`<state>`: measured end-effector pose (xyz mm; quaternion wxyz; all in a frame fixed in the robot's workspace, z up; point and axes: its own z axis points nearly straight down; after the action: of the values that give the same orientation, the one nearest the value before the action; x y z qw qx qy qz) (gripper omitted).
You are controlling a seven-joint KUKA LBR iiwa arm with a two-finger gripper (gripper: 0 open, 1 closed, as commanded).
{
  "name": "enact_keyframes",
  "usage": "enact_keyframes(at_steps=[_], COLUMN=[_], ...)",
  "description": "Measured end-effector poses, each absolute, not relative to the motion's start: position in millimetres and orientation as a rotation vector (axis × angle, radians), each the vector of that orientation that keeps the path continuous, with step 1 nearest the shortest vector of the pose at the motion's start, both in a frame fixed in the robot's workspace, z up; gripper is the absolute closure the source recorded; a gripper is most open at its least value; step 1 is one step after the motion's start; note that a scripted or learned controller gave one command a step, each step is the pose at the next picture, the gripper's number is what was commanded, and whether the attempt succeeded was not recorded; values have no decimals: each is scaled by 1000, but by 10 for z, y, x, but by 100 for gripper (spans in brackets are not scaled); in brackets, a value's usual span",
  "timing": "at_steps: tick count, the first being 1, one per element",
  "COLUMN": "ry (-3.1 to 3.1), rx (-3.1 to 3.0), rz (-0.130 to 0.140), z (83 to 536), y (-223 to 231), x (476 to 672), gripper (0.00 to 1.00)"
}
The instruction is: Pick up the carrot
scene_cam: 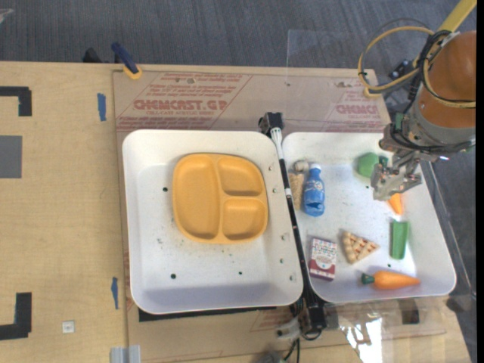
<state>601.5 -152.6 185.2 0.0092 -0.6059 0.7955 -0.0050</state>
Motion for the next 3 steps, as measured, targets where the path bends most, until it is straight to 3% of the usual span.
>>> enact_keyframes(at_steps=[1, 2, 3], ry=[2196, 1801, 1242], rx=[-2236, -2565, -2883], rz=[-10, -8, -11], z=[2214, 1000, 901], y=[-2171, -2042, -1494], x=[5653, 5657, 5559], gripper=[100, 100, 100])
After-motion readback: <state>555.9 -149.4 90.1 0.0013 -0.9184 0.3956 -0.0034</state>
